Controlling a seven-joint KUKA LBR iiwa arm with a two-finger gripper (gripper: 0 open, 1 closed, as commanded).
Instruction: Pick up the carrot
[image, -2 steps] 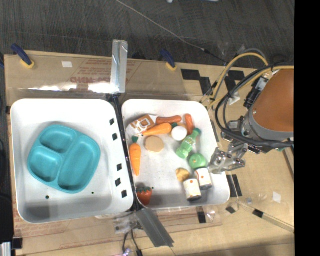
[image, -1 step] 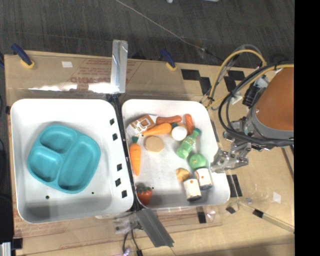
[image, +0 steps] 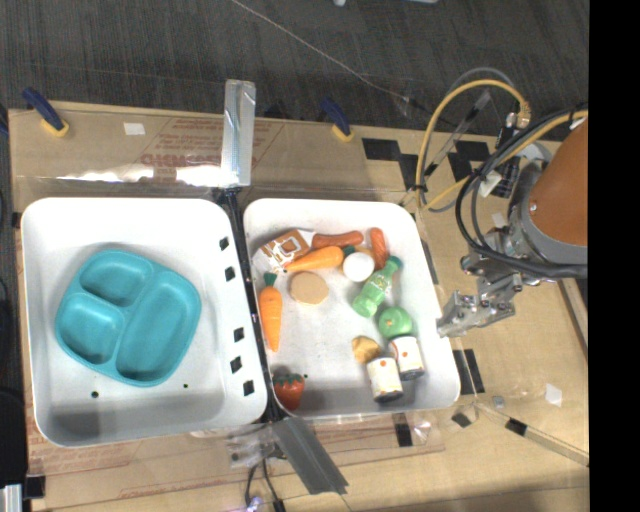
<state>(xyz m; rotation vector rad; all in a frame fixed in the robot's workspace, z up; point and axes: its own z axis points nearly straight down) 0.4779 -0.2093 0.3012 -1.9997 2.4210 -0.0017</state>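
Lying lengthwise up-down at the right bin's left wall, slim orange plastic carrot (image: 270, 315); far across, right of frame, grey two-finger gripper (image: 470, 312), jaw state impossible to tell

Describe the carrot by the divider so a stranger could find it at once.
Look in the right bin, along its left wall. The carrot lies there lengthwise, green top toward the far end, apart from the cluster. The other carrot lies crosswise higher up.

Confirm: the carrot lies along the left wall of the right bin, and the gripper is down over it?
Not quite. In the camera view, the carrot does lie along the right bin's left wall, but the gripper is outside that bin, past its right rim.
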